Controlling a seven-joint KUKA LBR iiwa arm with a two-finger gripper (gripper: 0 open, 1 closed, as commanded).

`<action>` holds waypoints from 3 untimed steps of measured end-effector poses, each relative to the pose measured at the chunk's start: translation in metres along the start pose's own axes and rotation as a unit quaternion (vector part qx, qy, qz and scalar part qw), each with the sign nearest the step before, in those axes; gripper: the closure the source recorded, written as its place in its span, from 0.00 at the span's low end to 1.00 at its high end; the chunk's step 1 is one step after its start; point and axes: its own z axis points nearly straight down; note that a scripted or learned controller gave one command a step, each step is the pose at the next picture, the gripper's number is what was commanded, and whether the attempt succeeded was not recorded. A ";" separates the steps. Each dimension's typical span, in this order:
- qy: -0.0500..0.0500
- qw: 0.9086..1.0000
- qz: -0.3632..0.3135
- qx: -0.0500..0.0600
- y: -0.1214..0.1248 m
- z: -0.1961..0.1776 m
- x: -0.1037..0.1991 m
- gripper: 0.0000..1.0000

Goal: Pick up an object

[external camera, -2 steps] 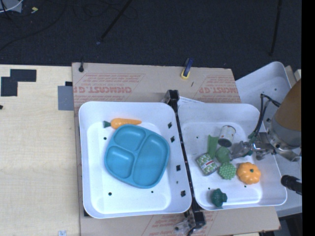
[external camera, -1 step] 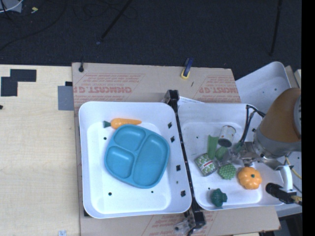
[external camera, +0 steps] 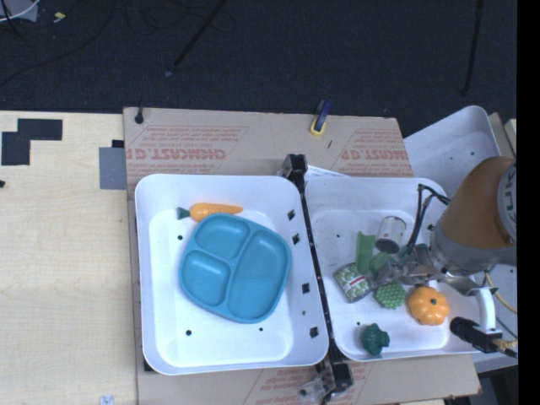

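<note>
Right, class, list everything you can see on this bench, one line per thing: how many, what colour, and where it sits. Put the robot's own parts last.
Shallow white plastic bins: two, white, side by side on the bench.
Blue divided plastic plate: one, blue, middle of the left bin.
Orange toy carrot: one, orange with green tip, left bin, just above the plate.
Orange toy pumpkin: one, orange, right bin, lower right.
Dark green toy broccoli: one, dark green, right bin, near the front wall.
Green patterned packet: one, green and white, right bin, middle.
Brown cardboard sheet: one, brown, under the bins.
Robot arm: one, grey with orange band, over the right bin.
Gripper: one, dark, among the right bin's objects.
</note>
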 end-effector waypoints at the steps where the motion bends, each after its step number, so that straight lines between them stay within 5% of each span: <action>1: 0.000 1.000 0.002 0.000 0.000 -0.011 -0.001 1.00; 3: -0.001 1.000 0.003 -0.003 -0.012 -0.105 -0.008 1.00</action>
